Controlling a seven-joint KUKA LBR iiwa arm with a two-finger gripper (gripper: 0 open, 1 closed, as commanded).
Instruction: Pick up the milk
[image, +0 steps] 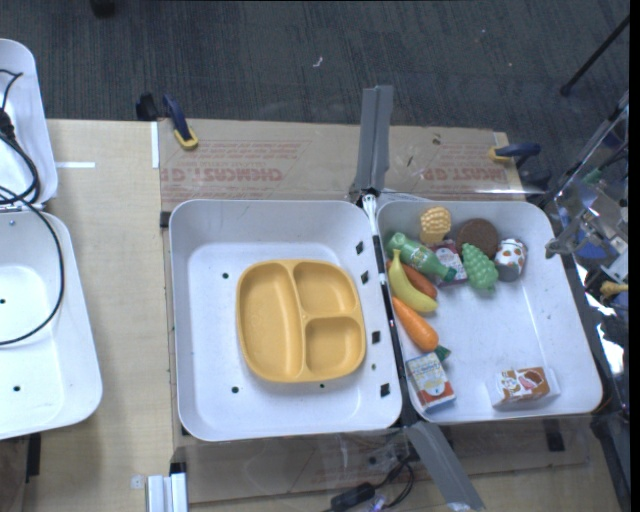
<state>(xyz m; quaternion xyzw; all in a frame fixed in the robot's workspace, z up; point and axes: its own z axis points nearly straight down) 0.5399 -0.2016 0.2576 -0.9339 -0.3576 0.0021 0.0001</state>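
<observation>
The camera view looks down on two shallow white plastic bins (185, 300) that sit side by side on a light wooden bench (120, 180). In the left bin lies one smooth yellow plastic plate (300, 320) with rounded corners and three sunk parts.

The right bin (570, 340) holds toy food. Near its far wall I count one bumpy yellow corn cob (435, 222), one round brown cookie shape (478, 235), one knobbly green bunch of grapes (480, 268), one small white and brown ball (511, 257) and one green bottle (420, 257) that lies on its side. Beside the left wall lie one curved yellow banana (405, 290) and two pointed orange carrots (415, 322).

Two small box-shaped cartons lie near the front wall, well apart. One is a white carton with a red bottom (430, 380) in the front left corner. The other is an orange and white carton (522, 387) more to the right. The print is too small to tell which one is the milk.

The grey metal gripper (575, 235) hangs at the bin's right edge, away from both cartons. I cannot tell if it is spread or pressed together.
</observation>
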